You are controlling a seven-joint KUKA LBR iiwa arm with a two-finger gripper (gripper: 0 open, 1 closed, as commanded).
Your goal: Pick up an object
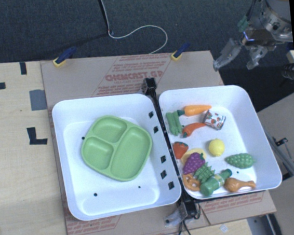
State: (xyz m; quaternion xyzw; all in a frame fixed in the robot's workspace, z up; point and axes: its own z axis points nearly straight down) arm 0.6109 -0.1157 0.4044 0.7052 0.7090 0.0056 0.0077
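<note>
1. I see the gripper [237,53] at the upper right of the camera view, outside the bins and above the far corner of the right bin [252,103]. Its two fingers are spread apart, with nothing between them.

2. The right bin holds the candidates, all lying on its floor: a carrot [196,109], a second orange piece [192,129], green beans [173,123], a small red-and-white can [213,119], a yellow lemon [216,147], purple grapes [192,163], a bumpy green vegetable [240,160] and a drumstick [238,185]. Several crowd together near the divider; the lemon and the can sit more apart.

3. The left bin [67,149] bears a green divided plate [117,148], which lies flat.

4. Progress, in my judgement: the pick has not started. No object is lifted or gripped, and the gripper is well apart from every item.

5. Remaining, as I assess it: travel over the right bin, descend on one item, close, lift. The lemon or the can looks the least obstructed.
</note>
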